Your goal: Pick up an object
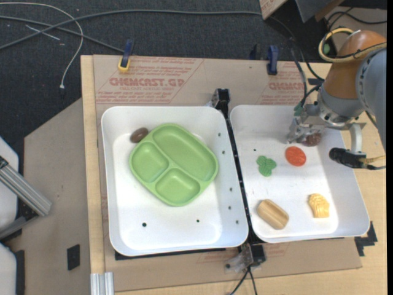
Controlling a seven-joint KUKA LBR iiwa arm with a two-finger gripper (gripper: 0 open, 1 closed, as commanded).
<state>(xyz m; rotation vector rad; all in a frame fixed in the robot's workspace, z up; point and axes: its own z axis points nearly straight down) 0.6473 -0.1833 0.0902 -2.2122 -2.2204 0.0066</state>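
The grey arm [368,72] with its orange band [344,82] reaches in from the right, wrist bent steeply downward, the gripper [302,134] hanging low.

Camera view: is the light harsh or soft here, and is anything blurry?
Camera view: soft, even light; the green plate and bread roll cast only faint shadows; the white bins look bright but not glaring; the gripper area is slightly fuzzy.

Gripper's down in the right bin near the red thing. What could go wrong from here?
1. The gripper sits at the far edge of the right bin, just beyond the red toy; closing here may catch nothing.
2. A small brownish object lies right beside the gripper and could get nudged or pinched instead.
3. The green toy is close to the red one, so a sweep might knock it.
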